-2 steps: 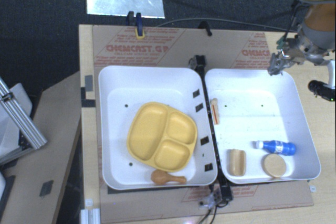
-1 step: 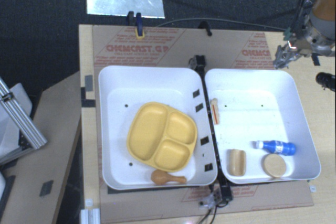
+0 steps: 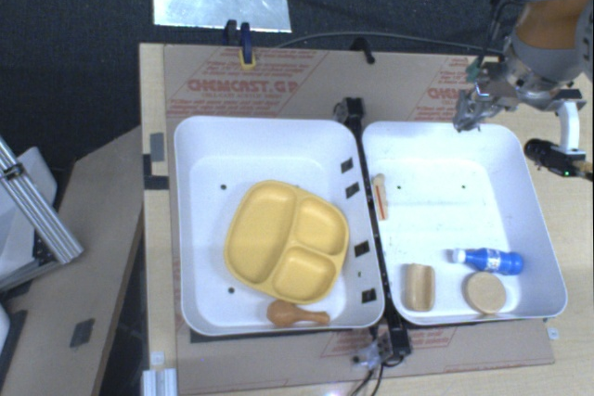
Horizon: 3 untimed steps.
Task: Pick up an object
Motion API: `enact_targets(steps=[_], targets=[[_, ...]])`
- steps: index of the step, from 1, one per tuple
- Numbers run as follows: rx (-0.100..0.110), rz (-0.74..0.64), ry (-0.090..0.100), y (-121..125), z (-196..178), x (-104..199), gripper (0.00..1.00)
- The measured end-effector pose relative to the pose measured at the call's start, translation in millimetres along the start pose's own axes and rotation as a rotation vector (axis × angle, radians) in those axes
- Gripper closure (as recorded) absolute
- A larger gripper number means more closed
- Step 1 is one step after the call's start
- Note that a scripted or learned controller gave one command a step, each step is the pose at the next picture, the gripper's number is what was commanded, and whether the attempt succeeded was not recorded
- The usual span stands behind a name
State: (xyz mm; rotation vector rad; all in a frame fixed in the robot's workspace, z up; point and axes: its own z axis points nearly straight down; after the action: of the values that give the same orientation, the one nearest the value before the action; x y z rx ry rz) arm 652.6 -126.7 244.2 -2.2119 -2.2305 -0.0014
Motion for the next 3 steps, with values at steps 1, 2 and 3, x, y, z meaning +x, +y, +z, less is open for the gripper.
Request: enact_targets(steps=[1, 2, 3], targets=[[-0.003, -0.001, 0.001, 8.6, 0.9, 53.3, 1.00], [-0.001, 0.000, 0.000, 0.2, -5.0, 105.5, 1.00], [-0.001, -0.001, 0.001, -3.5, -7.3, 164.2, 1.00]])
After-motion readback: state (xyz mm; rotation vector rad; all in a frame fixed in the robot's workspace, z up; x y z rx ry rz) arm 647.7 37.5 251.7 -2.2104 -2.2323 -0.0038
